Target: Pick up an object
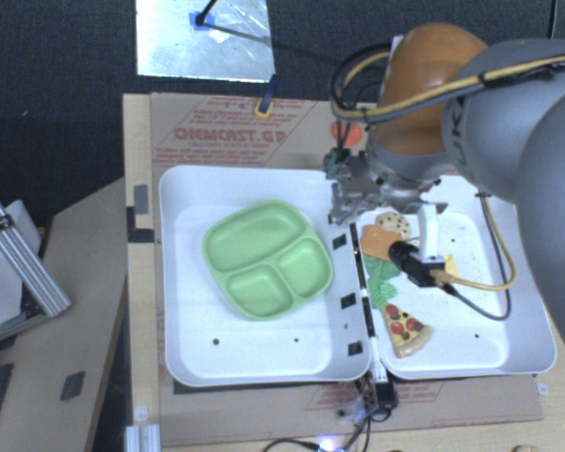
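My gripper (343, 211) hangs low over the ridge between the two bins, near their far end. Just to its right in the right bin (518, 351) lie a brown chocolate-chip cookie (393, 221) and an orange toy food piece (376, 243), close to the gripper but apart from it as far as I can see. In front of those, a green leafy toy (382, 279) lies against the bin's left wall, with a pizza slice (406, 330) nearer the front edge. Nothing shows in the gripper.
A green three-compartment plate (268, 257) fills the middle of the left bin (174, 281). The grey arm with its orange band (424, 73) covers the right bin's far right part. A cardboard sheet (226, 135) lies behind the bins.
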You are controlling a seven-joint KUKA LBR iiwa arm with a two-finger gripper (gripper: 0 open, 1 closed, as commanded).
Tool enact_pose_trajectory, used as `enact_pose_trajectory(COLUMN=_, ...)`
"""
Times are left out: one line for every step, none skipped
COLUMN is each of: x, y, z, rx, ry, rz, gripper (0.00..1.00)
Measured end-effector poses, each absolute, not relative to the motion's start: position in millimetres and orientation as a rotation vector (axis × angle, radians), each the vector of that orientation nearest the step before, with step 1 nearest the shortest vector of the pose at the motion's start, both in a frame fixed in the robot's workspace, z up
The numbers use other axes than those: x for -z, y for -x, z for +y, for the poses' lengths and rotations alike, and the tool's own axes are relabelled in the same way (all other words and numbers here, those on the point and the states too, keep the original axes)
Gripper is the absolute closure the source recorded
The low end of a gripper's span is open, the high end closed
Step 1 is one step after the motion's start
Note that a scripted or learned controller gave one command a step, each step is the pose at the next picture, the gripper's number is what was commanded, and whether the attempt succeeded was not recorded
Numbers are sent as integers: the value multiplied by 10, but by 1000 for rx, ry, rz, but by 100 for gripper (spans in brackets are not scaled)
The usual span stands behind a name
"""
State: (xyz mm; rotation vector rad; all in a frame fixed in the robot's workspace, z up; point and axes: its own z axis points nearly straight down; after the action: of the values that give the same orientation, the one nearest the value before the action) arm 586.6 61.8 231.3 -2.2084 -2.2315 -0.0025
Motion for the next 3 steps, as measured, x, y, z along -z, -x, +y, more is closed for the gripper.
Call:
enact_pose_trajectory(x=-2299, y=-5750, z=1130, rx=2, ry=2209, rz=-2231, gripper=100)
enact_pose_trajectory(x=-2209, y=-5808, z=1011, rx=-1, ry=2222, rz=-2222, gripper=100)
enact_pose_trajectory(x=-2151, y=-5859, z=1145, rx=2, ry=2216, rz=-2228, gripper=100)
